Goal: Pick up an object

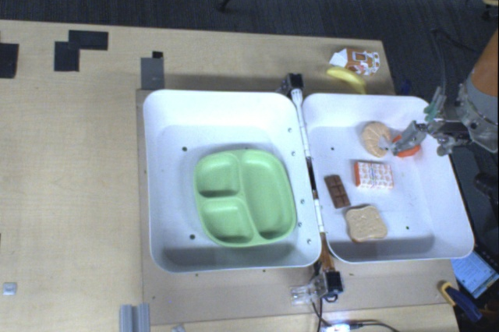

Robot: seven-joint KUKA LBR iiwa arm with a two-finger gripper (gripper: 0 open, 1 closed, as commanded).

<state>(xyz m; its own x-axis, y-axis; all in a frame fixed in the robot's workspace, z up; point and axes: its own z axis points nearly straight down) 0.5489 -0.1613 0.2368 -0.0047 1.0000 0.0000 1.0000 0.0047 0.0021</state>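
Camera view | fingers state: cannot tell | orange-red object just beside them, right bin

Green tray fills left bin, food items crowd right bin

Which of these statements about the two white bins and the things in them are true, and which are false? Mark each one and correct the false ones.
1. The green plate lies in the left bin. True.
2. The chocolate bar lies in the left bin. False: it lies in the right bin.
3. The gripper is over the right bin. True.
4. The green plate has one compartment. False: it has three.
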